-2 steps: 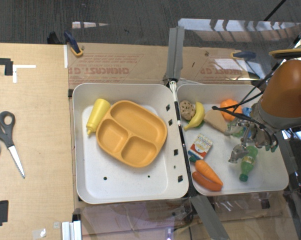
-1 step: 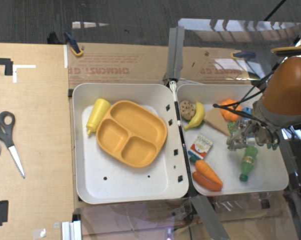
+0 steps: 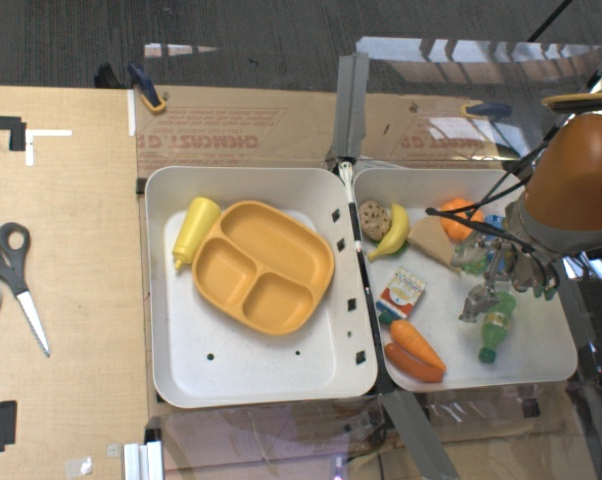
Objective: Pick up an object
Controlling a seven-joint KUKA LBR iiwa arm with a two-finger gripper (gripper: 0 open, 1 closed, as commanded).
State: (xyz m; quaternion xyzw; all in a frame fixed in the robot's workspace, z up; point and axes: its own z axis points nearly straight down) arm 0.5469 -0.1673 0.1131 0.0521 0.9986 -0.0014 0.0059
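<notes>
In the right bin (image 3: 551, 368) my gripper (image 3: 478, 303) hangs low over the floor, reaching in from the right under the orange wrist band. A green bottle (image 3: 493, 335) lies just right of and below it, close to the gripper tip. An orange (image 3: 457, 214) and a tan wedge (image 3: 433, 238) lie at the back, partly hidden by the wrist. A banana (image 3: 394, 234) and a cookie (image 3: 372, 218) sit at the bin's back left. A small red-and-white carton (image 3: 403, 292) and a carrot (image 3: 417, 345) lie at the left front.
The left bin (image 3: 181, 368) holds an orange-yellow divided tray (image 3: 261, 266) and a yellow squeeze bottle (image 3: 194, 230). Scissors (image 3: 16, 278) lie on the wooden bench at far left. A metal divider (image 3: 349, 118) runs between the bins at the back.
</notes>
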